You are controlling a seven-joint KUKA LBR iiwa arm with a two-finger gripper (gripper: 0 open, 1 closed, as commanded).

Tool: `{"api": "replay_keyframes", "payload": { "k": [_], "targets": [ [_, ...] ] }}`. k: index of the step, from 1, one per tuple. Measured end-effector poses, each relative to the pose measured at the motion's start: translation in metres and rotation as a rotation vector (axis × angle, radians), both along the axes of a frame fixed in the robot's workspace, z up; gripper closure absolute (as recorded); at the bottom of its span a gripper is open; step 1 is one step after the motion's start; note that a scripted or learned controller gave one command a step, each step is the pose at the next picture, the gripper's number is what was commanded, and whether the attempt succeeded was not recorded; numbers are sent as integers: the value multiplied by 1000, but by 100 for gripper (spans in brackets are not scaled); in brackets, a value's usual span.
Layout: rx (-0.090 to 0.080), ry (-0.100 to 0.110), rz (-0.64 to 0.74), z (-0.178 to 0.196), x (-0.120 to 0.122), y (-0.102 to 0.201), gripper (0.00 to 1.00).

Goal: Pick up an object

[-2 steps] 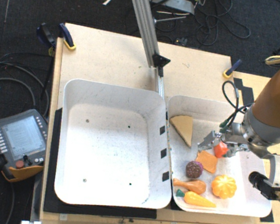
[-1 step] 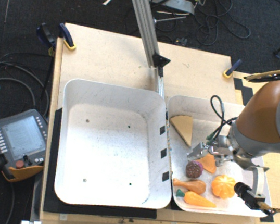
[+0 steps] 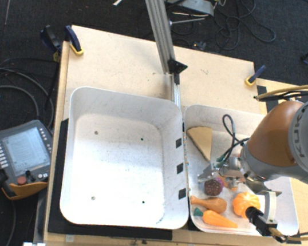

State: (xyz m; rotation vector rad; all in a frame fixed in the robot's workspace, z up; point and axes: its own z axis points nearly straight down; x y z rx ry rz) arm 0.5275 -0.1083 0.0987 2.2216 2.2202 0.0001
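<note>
We see the gripper point(image 3: 219, 175) low over the right bin point(image 3: 293, 212), its metal parts just above a dark round ball point(image 3: 212, 187) with a rough, berry-like surface. Whether the gripper is open or closed we cannot tell from this slanted view, and nothing shows plainly between its tips, so we do not count anything as held.

The ball looks like the nearest candidate. It lies near the middle of the right bin, close to the wall it shares with the left bin point(image 3: 87, 103). Just below it lies a tan, gourd-shaped toy point(image 3: 211, 203), and beside that an orange carrot point(image 3: 220, 220) near the bin's front rim. An orange round fruit point(image 3: 244, 203) sits to the right, partly under the arm. A tan wedge point(image 3: 200, 139) lies apart toward the back of the bin.

We judge these to be light play-food pieces, probably hollow plastic: stiff, not fragile, but smooth enough to squirt out of a pinch. The ball's bumpy skin should give some bite; we would close across its widest part, straight down over its centre. Being round, it may roll if touched off-centre. The gourd and carrot taper, so we would take them across the thick middle, not the narrow ends.
</note>
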Motion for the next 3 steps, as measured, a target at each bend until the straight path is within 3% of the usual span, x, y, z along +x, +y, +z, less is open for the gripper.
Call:
{"api": "replay_keyframes", "payload": {
  "k": [1,3],
  "targets": [
    [0,-4,0,12,1,0,100],
    [-2,-6,2,120,1,-21,100]
  ]
}}
